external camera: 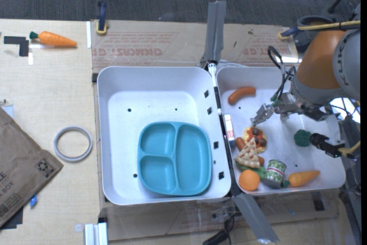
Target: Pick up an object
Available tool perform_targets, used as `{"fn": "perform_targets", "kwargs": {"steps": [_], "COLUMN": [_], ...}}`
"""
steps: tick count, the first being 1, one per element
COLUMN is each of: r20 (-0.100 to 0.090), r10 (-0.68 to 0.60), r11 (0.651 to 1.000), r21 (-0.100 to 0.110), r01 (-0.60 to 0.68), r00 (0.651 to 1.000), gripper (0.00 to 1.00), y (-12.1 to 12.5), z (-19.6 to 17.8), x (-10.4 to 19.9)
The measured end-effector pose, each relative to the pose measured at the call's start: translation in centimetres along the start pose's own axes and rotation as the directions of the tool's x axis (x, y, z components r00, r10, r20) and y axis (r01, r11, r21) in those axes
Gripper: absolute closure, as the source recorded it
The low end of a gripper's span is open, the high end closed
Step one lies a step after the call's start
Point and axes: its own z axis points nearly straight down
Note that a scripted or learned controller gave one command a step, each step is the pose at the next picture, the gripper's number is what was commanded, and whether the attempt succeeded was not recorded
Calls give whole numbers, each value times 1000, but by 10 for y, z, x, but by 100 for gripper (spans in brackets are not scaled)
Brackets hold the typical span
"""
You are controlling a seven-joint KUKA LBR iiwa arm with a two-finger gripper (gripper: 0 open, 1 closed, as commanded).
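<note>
My gripper (261, 115) hangs over the middle of the right bin (332, 178), reaching in from the right, open with nothing between its fingers. Just below it lie a small round pizza with dark toppings (254, 136) and a pizza slice (249, 154). A red sausage (241, 94) lies up and to the left of the gripper. Along the bin's front edge sit an orange (249, 180), a green-labelled can (276, 170) and a toy carrot (304, 178). A dark green lump (302, 137) rests to the gripper's right.
The left bin (114, 123) holds a teal divided plate (175, 158). On the bench to the left lie another carrot (53, 39), a tape ring (73, 143) and a brown cardboard box (20, 172). A divider (218, 106) separates the bins.
</note>
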Motion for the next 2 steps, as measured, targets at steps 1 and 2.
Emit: {"fn": "perform_targets", "kwargs": {"steps": [1, 2], "r20": [-1, -8], "r10": [-22, -15], "r11": [1000, 1000], "r21": [-1, -2], "r01": [22, 15], "r00": [1000, 1000], "gripper": [0, 0], "y": [-8, -27], "z": [-28, 0], "x": [-76, -67]}}
